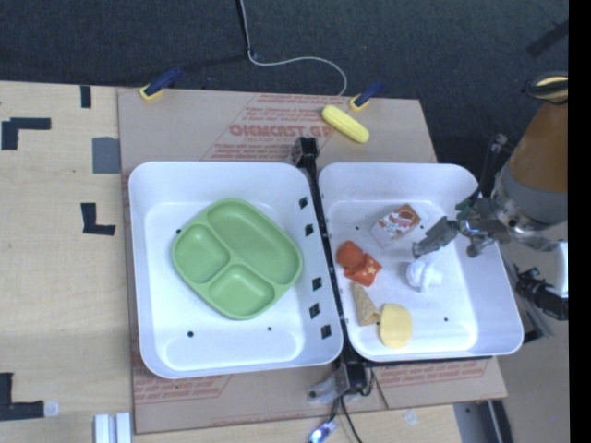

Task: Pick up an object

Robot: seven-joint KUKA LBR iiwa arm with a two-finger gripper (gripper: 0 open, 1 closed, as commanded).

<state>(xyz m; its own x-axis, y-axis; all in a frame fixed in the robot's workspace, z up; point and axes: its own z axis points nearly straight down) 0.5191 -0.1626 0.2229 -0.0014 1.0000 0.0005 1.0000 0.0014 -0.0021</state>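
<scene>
The arm reaches from the right over the right bin. Its end effector hangs above a white object; I cannot tell its state.

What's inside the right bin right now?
Right bin holds a red-white packet, red piece, tan wedge, yellow lump and white object. The claw hides some floor.

Light green divided plate in white left bin; red toy, pale yellow piece, white wad in white right bin; yellow object on brown cardboard.
</scene>
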